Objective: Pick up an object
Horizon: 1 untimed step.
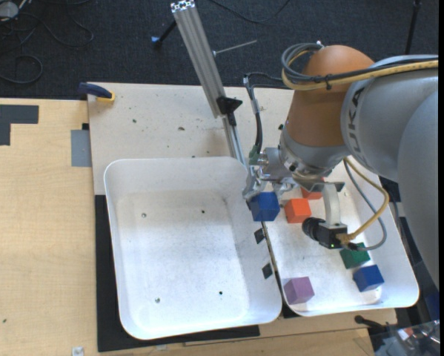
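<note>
- Blue, and with sharp edges, a small cube (264, 205) sits right under the tool (262, 186), at the inner rim between the two bins; it looks like the thing chosen for the pick.
- From the camera view, the metal fingers of the tool come down onto the top of this blue cube, but I cannot tell if they are apart or pressed on its sides, so I do not call it held.
- Grey arm (370, 117) with its orange band reaches in from the right and bends low over the right bin (399, 295), probably because all the loose blocks lie there.
- Other blocks rest on the floor of the right bin: an orange block (297, 210) just beside the blue cube, a green block (353, 257), a second blue block (368, 277) near it, and a purple block (299, 289) by the front.
- All blocks seem hard, matte and plain, easy for flat fingers to pinch.
- White left bin (177, 251) is shallow, with rounded corners and small dark specks.
- Pale wooden tabletop (36, 221) carries both bins.
</note>
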### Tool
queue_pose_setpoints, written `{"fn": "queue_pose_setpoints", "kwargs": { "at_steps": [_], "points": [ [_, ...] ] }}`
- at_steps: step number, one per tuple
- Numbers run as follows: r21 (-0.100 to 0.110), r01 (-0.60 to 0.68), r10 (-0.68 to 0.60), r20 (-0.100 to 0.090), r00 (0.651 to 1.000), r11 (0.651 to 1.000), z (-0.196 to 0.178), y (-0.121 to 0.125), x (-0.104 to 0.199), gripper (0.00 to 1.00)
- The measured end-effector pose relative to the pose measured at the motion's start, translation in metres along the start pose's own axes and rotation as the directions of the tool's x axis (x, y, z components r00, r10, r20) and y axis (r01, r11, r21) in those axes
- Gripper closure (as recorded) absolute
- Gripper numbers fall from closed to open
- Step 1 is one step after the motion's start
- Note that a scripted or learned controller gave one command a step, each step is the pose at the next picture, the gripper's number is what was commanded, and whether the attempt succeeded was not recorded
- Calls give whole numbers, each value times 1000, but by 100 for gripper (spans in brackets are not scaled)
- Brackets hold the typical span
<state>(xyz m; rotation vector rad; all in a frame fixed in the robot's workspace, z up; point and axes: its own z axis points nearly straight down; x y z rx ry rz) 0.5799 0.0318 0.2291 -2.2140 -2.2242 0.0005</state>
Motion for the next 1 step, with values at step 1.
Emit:
{"fn": "queue_pose_setpoints", "kwargs": {
  "at_steps": [1],
  "points": [
    [0,0,0,0,1000,1000,-10,12,53,100]
  ]
}}
